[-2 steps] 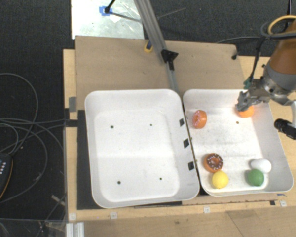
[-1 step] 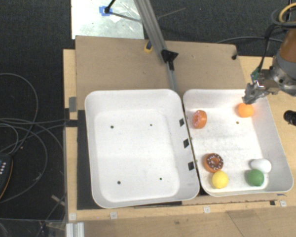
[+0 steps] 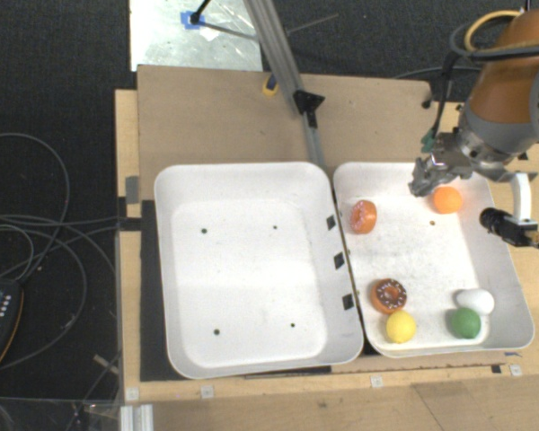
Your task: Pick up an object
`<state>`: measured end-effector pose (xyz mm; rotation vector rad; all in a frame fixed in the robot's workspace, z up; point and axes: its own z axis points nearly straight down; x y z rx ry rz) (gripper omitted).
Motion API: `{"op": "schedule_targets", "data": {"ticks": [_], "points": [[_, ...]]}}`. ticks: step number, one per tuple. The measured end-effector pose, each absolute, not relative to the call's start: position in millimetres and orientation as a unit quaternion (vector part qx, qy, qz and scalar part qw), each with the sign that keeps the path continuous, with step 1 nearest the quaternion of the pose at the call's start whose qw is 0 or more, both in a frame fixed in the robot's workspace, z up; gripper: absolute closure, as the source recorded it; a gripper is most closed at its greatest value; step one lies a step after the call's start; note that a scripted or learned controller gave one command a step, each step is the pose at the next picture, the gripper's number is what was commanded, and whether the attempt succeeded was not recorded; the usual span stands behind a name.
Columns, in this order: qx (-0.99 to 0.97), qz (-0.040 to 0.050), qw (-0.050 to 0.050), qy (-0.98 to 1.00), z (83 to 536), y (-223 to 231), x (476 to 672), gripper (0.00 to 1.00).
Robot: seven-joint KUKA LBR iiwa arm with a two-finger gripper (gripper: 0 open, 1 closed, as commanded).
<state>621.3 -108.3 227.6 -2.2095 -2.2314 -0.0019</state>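
The right bin holds several small items. An orange ball lies near its back edge, and my gripper hangs just left of and above that ball, close to it. A red-orange round piece rests by the bin's left wall. Toward the front sit a brown frosted doughnut, a yellow ball, a green ball and a white egg-like piece.
The left bin stands beside the right one, joined by black clips. A grey pole slants across the back of the bench. A black-and-white fitting juts over the right bin's right rim. Cables lie on the floor at left.
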Motion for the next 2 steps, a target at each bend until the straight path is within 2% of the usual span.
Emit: {"op": "schedule_targets", "data": {"ticks": [2], "points": [[-0.703,-0.0013,0.001,-0.711,245,3,593.6,1.0]]}}
